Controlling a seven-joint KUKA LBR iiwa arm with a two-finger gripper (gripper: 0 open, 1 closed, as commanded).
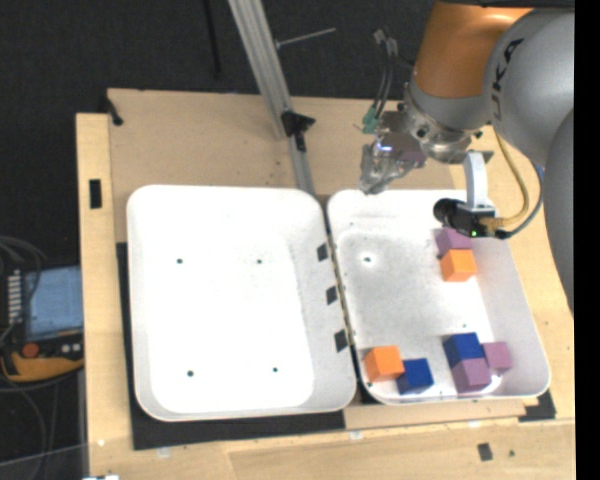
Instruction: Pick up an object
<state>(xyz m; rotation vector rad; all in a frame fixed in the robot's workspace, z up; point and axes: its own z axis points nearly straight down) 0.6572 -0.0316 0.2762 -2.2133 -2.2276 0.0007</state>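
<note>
Seemingly light and rigid, the orange cube [458, 265] at right suits flat-side gripping; the pincer's [380, 173] spread I cannot tell.

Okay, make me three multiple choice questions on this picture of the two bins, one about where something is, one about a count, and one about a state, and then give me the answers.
1. Which bin holds the blocks?
A. the bin on the view's left
B. the bin on the view's right
C. both bins

2. How many orange blocks lie in that bin?
A. one
B. two
C. four

3. Where is the pincer relative to the blocks?
A. pressed onto the near orange block
B. raised over the bin's far edge, apart from every block
C. down among the near blocks

Answers: 1 B, all blocks sit in the right bin. 2 B, one orange block far, another orange block near. 3 B, the pincer hangs above the far rim, touching no block.
</note>
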